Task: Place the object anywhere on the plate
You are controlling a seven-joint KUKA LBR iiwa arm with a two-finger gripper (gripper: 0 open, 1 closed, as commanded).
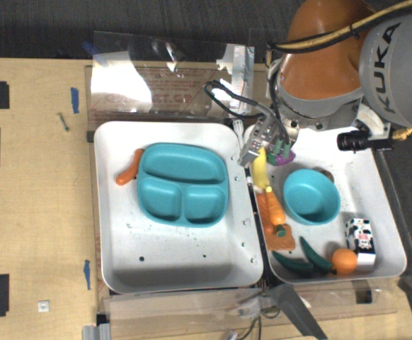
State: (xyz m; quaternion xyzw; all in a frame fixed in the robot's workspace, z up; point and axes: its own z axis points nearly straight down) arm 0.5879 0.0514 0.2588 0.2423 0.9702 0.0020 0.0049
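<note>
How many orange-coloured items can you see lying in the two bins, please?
3: a sausage in the left bin beside the plate; a carrot and an orange in the right bin. The arm may hide more.

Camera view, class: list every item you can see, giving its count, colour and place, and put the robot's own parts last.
Bins: two, white, side by side.
Plate: one, blue, divided, left bin.
Sausage: one, orange, left of the plate.
Bowl: one, blue, right bin.
Banana: one, yellow, right bin, under the end effector.
Carrot: one, orange, left of the bowl.
Orange: one, front of right bin.
Cow-patterned carton: one, black and white, beside the orange.
End effector: one, grey, above the banana.
</note>
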